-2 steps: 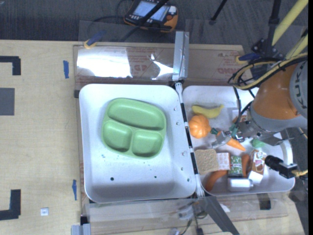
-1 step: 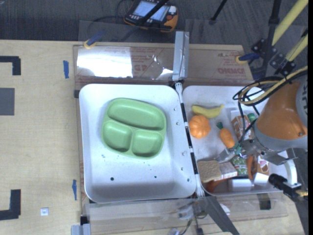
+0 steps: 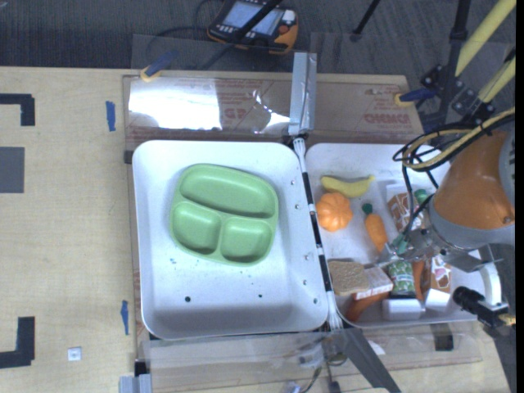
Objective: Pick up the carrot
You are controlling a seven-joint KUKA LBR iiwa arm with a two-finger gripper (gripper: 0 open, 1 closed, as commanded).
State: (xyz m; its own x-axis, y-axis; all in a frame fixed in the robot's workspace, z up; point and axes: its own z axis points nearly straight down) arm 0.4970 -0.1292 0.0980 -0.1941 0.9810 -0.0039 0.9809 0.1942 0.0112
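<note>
Gripper [image 3: 407, 248], finger state unclear, low in right bin [image 3: 327, 155] beside carrot [image 3: 375, 229].

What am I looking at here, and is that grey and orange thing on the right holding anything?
That is a robot arm, filmed by one camera fixed above the bench, looking down. It reaches in over the right bin, which holds toy food: a banana, a small pumpkin, a carrot, a slice of bread and some packets. The left bin holds a green divided plate. The arm's hand hangs just right of the carrot; I cannot tell whether it grips anything.
</note>
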